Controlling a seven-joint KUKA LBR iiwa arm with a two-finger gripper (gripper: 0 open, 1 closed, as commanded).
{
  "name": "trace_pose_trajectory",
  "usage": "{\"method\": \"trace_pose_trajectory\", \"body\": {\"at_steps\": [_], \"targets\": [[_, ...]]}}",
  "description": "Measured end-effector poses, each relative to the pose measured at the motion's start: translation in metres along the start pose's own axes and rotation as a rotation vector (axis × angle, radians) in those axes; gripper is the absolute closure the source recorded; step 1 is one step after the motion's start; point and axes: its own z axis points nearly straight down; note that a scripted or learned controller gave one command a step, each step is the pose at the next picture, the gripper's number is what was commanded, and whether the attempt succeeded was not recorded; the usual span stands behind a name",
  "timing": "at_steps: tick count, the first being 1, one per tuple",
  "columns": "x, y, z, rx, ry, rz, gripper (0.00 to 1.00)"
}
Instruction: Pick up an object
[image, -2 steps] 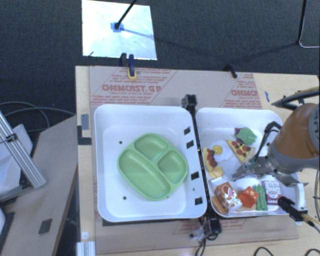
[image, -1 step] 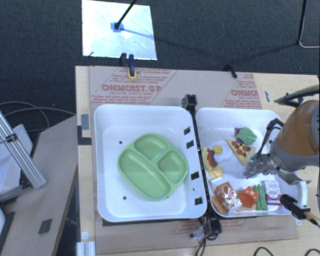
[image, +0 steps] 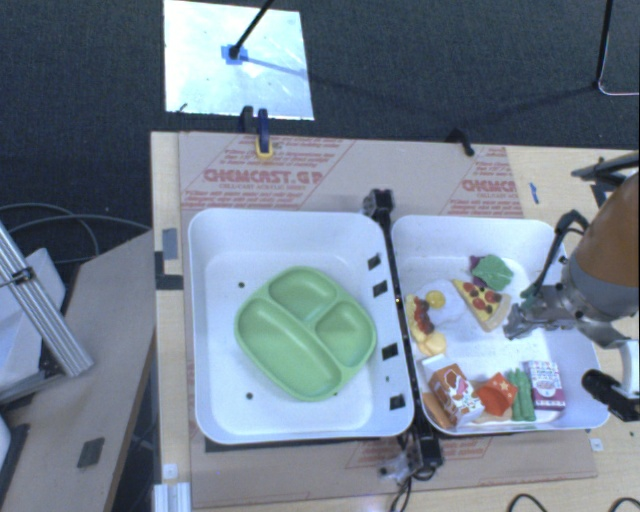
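The right bin holds several toy foods. A pizza slice lies beside a green leafy piece. Near the bin's left wall are a grape and yellow fruit cluster and a yellow piece. Along the front wall lie an orange carton, a red-orange piece, a green piece and a small white and red carton. My gripper hangs low over the bin floor, just right of the pizza slice and above the small carton. Nothing shows held in it.
The left bin contains a green divided plate. A black divider with clips runs between the bins. The arm's orange band and grey wrist cover the right bin's right side. Cardboard lies under both bins.
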Motion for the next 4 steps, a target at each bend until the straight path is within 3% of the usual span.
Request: {"method": "trace_pose_trajectory", "body": {"at_steps": [1, 2, 4], "targets": [[-0.009, 0.002, -0.048, 0.0, -0.001, 0.001, 1.0], [-0.01, 0.004, -0.067, 0.002, 0.0, 0.0, 1.0], [0.093, 0.014, -0.073, 0.005, 0.004, -0.005, 1.0]]}}
